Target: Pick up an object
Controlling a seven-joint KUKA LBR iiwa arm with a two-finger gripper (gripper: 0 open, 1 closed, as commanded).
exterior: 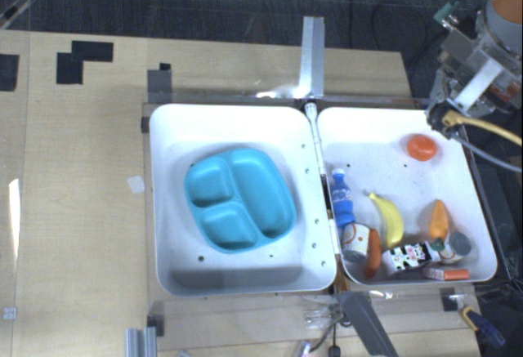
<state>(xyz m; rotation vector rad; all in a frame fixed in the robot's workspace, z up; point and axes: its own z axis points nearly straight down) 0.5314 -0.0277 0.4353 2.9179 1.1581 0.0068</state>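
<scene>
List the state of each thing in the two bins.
plate, right way up, flat in the left bin
bottle, on its side along the right bin's left wall
banana, lying flat, mid bin
orange ball, resting alone at the far end
carrot, lying near the right wall
arm, over the far right corner

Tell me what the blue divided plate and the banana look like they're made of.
Blue divided plate: likely molded plastic, uniform turquoise colour, soft sheen, rounded compartment ridges. Banana: probably a plastic toy, with an even yellow and smooth surface, though real fruit can't be ruled out.
</scene>
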